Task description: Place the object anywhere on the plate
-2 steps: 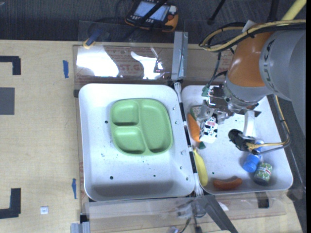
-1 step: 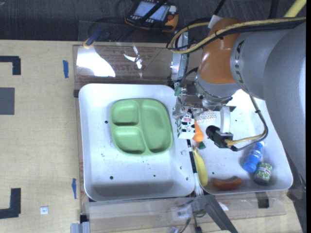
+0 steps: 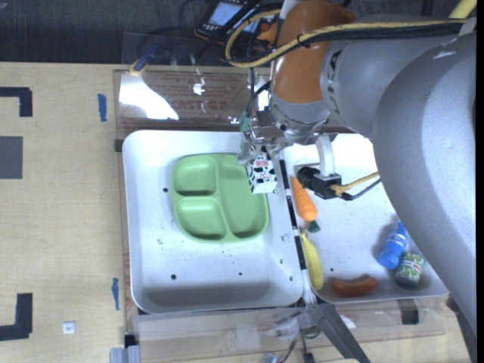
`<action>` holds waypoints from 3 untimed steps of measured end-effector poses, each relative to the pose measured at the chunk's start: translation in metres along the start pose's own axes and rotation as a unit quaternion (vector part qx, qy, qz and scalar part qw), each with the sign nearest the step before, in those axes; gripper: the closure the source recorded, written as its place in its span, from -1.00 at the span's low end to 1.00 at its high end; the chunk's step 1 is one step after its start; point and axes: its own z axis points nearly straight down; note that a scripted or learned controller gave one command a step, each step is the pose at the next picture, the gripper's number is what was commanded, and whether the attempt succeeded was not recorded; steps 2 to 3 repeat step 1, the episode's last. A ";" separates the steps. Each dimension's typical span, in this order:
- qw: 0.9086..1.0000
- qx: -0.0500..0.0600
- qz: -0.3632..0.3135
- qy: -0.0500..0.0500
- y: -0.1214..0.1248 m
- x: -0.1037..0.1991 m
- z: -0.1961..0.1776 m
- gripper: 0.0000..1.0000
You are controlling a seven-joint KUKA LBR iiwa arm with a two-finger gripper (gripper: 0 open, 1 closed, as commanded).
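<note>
A green divided plate lies in the left bin. At the plate's right edge hangs a small white object with black spots. My gripper comes down from the orange-banded wrist right above it, and its fingers are shut on the top of the object. The object hangs over the plate's right compartment, close to the divider between the two bins.
In the right bin lie a carrot, a yellow banana, a brown sausage, a blue bottle and a dark green can. The grey arm covers the view's upper right.
</note>
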 end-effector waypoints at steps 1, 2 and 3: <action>1.000 0.000 0.000 0.000 0.000 0.000 0.000 -1.00; 1.000 0.000 0.000 0.000 0.000 0.000 0.000 -1.00; 1.000 0.000 0.000 0.000 0.000 0.000 0.000 -1.00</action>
